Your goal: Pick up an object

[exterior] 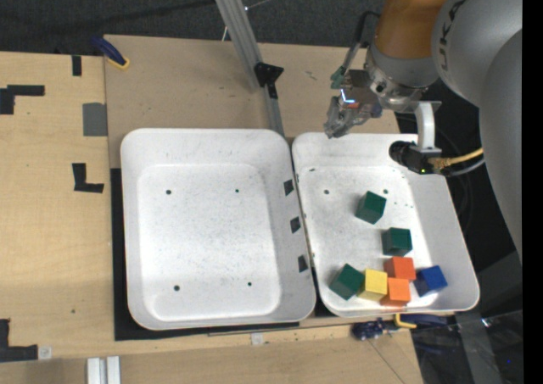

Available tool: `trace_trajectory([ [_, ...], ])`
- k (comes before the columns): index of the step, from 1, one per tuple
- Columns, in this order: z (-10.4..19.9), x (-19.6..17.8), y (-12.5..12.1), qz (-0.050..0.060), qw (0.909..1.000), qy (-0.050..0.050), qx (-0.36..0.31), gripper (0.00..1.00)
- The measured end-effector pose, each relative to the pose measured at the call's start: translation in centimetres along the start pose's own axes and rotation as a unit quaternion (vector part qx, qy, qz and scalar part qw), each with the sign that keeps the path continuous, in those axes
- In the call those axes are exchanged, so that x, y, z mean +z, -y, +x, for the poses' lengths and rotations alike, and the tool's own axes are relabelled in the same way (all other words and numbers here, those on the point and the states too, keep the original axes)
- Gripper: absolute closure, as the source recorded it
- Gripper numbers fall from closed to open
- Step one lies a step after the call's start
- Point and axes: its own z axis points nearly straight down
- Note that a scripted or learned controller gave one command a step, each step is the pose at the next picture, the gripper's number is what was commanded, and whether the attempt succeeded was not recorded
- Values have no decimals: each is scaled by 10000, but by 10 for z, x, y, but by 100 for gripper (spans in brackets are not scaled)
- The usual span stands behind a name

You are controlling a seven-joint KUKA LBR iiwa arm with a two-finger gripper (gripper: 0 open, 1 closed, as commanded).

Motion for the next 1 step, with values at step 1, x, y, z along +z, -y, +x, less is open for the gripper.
trace_trajectory([
  [1, 64, 10, -7, 8, 10000, 3, -4, 100],
])
